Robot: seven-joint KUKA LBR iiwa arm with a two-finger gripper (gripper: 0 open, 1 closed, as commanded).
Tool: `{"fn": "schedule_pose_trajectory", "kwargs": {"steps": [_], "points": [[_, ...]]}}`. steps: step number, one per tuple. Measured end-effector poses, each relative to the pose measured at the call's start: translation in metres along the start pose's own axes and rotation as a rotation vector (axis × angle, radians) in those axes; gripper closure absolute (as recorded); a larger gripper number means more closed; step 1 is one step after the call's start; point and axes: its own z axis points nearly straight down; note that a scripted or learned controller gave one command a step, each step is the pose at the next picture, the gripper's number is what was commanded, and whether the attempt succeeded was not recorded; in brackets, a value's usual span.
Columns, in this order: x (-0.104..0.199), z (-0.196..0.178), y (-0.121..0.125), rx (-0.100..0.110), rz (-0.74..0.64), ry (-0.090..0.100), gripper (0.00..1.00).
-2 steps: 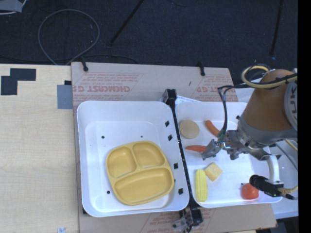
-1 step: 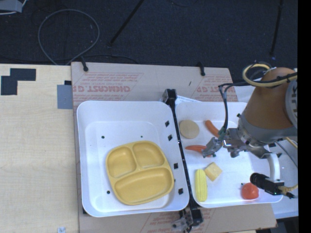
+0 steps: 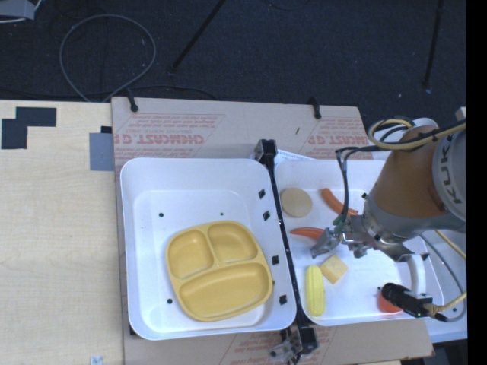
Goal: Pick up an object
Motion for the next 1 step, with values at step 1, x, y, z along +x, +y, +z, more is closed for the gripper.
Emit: {"fn": "schedule_pose_trajectory", "kwargs": {"steps": [1], "points": [[0.0007,0.0534,-0.0007,-0.002,-0.001,-0.001,0.0]]}}
